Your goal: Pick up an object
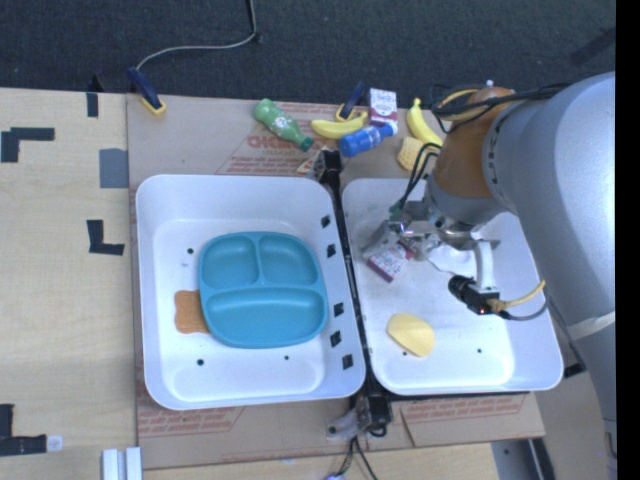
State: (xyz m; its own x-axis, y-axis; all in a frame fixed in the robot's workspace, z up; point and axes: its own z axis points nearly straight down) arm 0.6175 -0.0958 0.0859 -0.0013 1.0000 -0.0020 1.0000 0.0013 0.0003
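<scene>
1. Because the camera looks down at a slant, the nearest things are at the bottom of the view: a yellow wedge-shaped piece [411, 334] lies flat near the front of the right bin [520, 368], well apart from the hand. Its long axis runs roughly from upper left to lower right, with the narrower end towards the front; lying loose on bare floor, it looks free to take.
2. Across the divider, the left bin [160, 368] holds a blue divided plate [263, 289], long axis left to right, resting partly over an orange flat piece [187, 311] that sticks out at its left edge.
3. Further back in the right bin, the hand [400, 238] is low over a small pink-and-white packet [384, 262], which lies tilted just below and beside the fingertips. Whether they touch it, and whether they stand wide or narrow, I cannot tell; dark metal and cables crowd that spot.
4. Judging by this, the packet is the likely target, since the arm [560, 178] has the hand right at it.
5. Farthest, on the counter [200, 138] behind the bins, spare items lie loose: a green bottle [282, 124], two bananas [338, 126], a blue bottle [362, 140] and a small carton [383, 104].
</scene>
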